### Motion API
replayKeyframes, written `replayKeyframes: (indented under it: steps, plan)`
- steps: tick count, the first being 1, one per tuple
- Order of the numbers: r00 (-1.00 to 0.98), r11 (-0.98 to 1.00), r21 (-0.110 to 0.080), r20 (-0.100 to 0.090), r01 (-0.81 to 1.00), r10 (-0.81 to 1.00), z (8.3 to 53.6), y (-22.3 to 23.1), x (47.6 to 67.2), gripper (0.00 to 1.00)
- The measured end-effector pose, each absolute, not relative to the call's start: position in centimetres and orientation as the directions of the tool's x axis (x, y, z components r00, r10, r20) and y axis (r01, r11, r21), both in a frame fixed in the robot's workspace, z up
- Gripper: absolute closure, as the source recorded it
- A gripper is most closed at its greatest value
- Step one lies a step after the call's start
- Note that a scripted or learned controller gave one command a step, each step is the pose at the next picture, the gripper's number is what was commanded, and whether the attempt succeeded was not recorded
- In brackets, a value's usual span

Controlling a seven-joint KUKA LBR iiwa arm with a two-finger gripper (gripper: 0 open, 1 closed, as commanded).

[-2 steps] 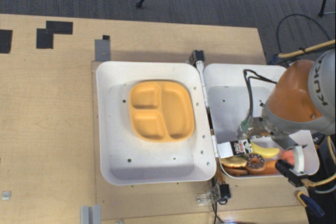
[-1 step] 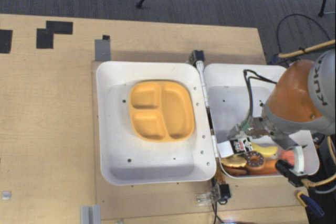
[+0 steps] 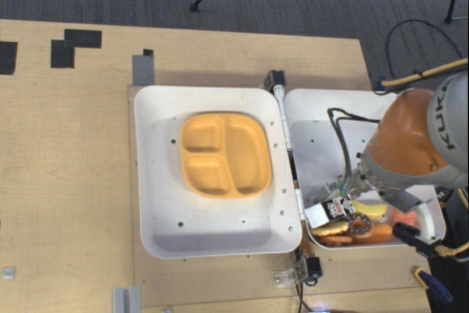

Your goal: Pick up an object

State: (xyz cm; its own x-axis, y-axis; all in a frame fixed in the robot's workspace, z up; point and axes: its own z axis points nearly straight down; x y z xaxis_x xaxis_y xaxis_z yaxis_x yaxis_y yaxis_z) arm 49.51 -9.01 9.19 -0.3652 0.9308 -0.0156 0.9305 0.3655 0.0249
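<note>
On the wooden bench (image 3: 66, 179) there are two shallow white bins side by side. The left bin (image 3: 157, 231) holds a yellow plate (image 3: 223, 154) with three compartments; it lies flat near the middle of the bin, a little toward the far side.

The right bin (image 3: 315, 128) has a heap of small objects (image 3: 359, 223) in its near part, close to the near wall. In the heap I can see a white and black piece at the left, something yellow, something orange and something pink-red at the right; their exact kinds I cannot tell.

The arm (image 3: 410, 143), with its orange band, comes in from the right and reaches down over the right bin. Its gripper (image 3: 344, 196) is low, just above the left part of the heap. Wires and the wrist cover it, so I cannot tell how the gripper stands, or if it touches any object.
</note>
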Motion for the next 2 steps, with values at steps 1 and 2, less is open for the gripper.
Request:
replayKeyframes:
  steps: [1, 2]
  plan:
    - [-0.455, 0.455, 0.027, -0.019, 0.890, 0.890, 9.20, -9.14, 49.64, 0.00]
    - [-0.576, 0.576, 0.025, -0.022, 0.817, 0.817, 9.23, -9.22, 49.65, 0.00]
